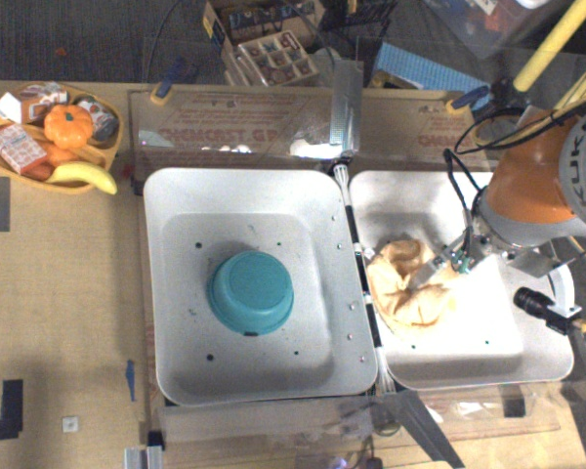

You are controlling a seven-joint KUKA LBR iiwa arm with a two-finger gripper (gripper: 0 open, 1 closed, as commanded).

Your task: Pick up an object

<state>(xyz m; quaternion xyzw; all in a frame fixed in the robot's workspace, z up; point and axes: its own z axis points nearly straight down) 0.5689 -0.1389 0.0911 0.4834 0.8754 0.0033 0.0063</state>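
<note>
Seen from the fixed camera above the bench: two shallow white bins sit side by side, touching along their inner rims; the left bin (176,203) holds a single teal bowl (252,292), turned upside down near its middle, round and smooth with a flat base facing up; the right bin (537,355) holds a single tan cloth-like object (410,286), soft, crumpled and folded into lobes, lying against the bin's left wall.

The one arm reaches in from the right, its grey body and orange band (532,186) above the right bin's far corner; the wrist slants down and leftward, and the gripper (432,274) points into the upper right part of the tan cloth-like object, its tip touching or just over the fabric; whether the fingers are spread or pressed together cannot be told, and nothing can be made out as held between them. Black cables loop over the arm near the band.

Both bins are glossy moulded plastic with rounded corners and small dark holes in their floors; the bench is pale wood, with a cardboard strip (234,125) running behind the bins. At the bench's far left corner one yellow dish (49,179) carries one orange pumpkin-shaped toy (68,125), one banana (83,175) on its near rim, and several small printed boxes; these sit well apart from both bins.
</note>
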